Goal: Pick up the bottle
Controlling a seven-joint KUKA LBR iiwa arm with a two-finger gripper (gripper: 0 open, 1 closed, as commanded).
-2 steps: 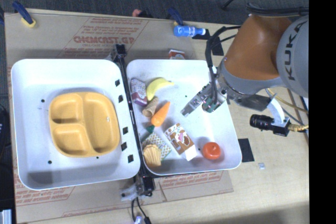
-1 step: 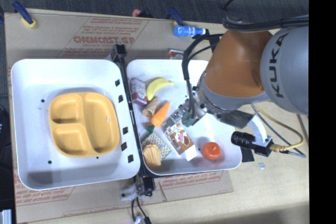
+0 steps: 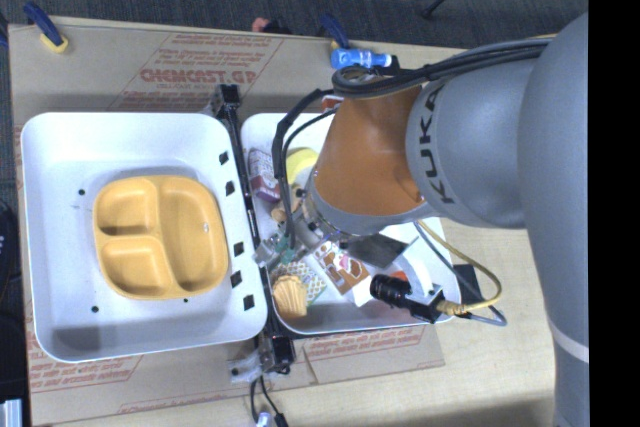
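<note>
The arm (image 3: 400,155) is hung low over the right bin (image 3: 262,130), and most of the clutter inside is covered by its orange band and grey body. The gripper (image 3: 290,240) is judged to sit near the bin's left wall, among small packets; whether it is spread or closed cannot be told, and nothing can be confirmed as held. No bottle can be picked out with certainty; a yellow rounded item (image 3: 300,160) by the arm's upper edge may be it, but that is a guess. A wrong-object grab is the main risk, caused by tight packing. A muffin-like item (image 3: 289,295) and a printed packet (image 3: 340,267) lie close by. The left bin (image 3: 50,215) holds a yellow divided tray (image 3: 160,235).
</note>
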